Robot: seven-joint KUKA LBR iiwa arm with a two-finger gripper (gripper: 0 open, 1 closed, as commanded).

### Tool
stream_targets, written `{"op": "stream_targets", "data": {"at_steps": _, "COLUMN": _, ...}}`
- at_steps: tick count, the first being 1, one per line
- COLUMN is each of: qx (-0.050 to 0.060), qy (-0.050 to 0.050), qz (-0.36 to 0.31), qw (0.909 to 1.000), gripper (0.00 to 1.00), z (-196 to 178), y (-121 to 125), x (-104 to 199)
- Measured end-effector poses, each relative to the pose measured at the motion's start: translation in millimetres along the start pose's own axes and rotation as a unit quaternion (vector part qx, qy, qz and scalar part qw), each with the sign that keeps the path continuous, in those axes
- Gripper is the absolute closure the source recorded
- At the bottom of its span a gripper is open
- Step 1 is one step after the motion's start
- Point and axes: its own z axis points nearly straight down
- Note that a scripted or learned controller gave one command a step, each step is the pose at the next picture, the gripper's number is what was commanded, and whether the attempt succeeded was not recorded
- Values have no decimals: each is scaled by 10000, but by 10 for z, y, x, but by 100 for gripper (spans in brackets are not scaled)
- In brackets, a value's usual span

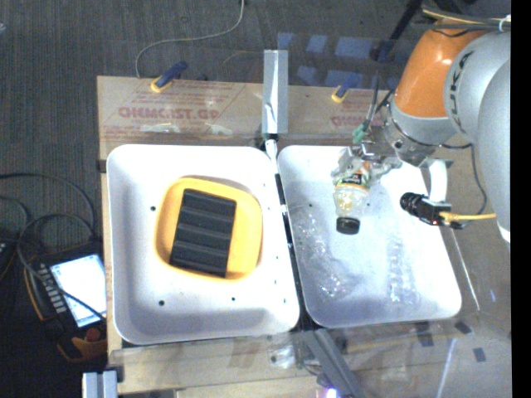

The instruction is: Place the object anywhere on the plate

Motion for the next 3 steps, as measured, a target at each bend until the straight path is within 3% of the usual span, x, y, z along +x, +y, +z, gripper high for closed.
{"op": "stream_targets", "data": {"at_steps": 1, "qx": -57, "qy": -9, "qz": -816, "qw": 9967, "gripper": 100, "z": 77, "y": -424, "x": 1062}}
{"op": "stream_targets", "data": {"at_steps": 2, "qx": -17, "qy": 0, "qz": -823, "qw": 9966, "gripper": 0, "z": 117, "y": -442, "x": 1076}}
{"op": "stream_targets", "data": {"at_steps": 3, "qx": -4, "qy": 18, "qz": -1142, "qw": 9935, "gripper": 0, "z": 129, "y": -1064, "x": 752}}
